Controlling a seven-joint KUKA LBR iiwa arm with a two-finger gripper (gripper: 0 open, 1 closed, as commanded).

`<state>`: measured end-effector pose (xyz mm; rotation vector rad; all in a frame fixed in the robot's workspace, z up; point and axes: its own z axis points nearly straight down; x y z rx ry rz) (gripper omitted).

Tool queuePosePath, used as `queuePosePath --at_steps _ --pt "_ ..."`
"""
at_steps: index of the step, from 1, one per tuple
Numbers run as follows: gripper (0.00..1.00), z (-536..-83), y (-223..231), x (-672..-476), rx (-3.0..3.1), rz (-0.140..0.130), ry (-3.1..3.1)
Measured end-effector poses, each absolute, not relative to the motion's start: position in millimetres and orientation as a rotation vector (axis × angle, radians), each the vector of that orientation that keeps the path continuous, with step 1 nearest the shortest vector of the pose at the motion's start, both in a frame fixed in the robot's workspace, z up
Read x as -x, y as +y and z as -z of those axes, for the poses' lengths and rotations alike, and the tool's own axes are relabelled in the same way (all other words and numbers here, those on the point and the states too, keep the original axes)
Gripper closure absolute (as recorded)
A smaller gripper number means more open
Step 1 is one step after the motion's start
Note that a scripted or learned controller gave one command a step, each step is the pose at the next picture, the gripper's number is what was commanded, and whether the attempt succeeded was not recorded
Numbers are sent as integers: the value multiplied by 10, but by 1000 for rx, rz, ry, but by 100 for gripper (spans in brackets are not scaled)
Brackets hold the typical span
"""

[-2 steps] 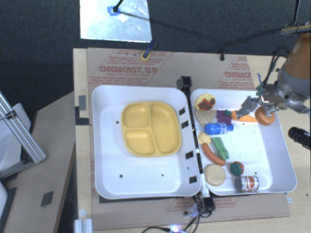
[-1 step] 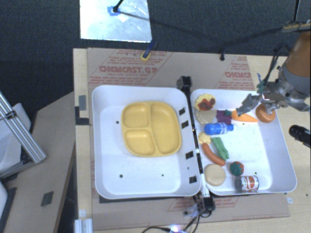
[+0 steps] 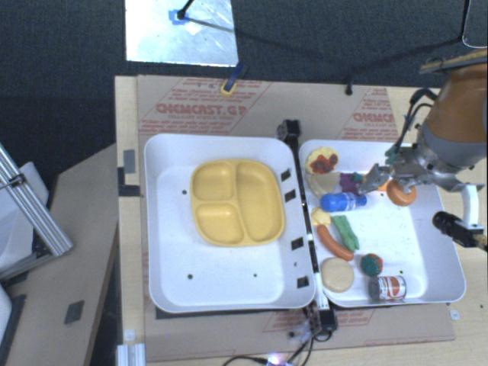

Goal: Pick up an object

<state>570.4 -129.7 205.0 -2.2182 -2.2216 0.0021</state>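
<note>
Hovering before you, grey two-finger gripper (image 3: 379, 175) above small blue plastic bottle (image 3: 341, 202) in right white bin (image 3: 442, 280), grip state impossible to tell.

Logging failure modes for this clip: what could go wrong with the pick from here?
1. The pincer sits among close-packed toys: purple piece, blue bottle, orange piece. It may knock or catch the wrong one.
2. The bottle lies on its side and may roll away.
3. The toys crowd the right bin's left wall, limiting approach.
</note>
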Motion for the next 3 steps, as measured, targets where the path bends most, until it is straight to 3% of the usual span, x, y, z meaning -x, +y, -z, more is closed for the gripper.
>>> queuePosePath --at_steps 3 --pt "0 -891 -1279 -5827 2221 5 -2226"
